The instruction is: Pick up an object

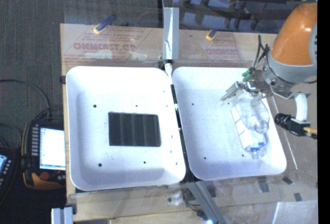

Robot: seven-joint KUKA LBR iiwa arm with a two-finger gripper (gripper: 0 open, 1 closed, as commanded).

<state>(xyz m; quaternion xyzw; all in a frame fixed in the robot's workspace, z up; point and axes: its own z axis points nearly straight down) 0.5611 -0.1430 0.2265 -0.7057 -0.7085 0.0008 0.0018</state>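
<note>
A clear plastic bottle (251,124) with a blue cap lies in the right bin (206,114), along its right side, cap end toward the front. My gripper (246,89) hangs over the far end of that bottle, close to it or touching it; the slant of the view hides which. The grey arm with its orange band (294,37) reaches in from the right above it. A flat black ribbed rectangle (134,129) lies in the middle of the left bin (87,89).
The two bins meet at a raised rim (175,114) in the middle. A metal post (170,32) stands behind that seam. A black cable plug (289,122) hangs just outside the right bin's right wall.
</note>
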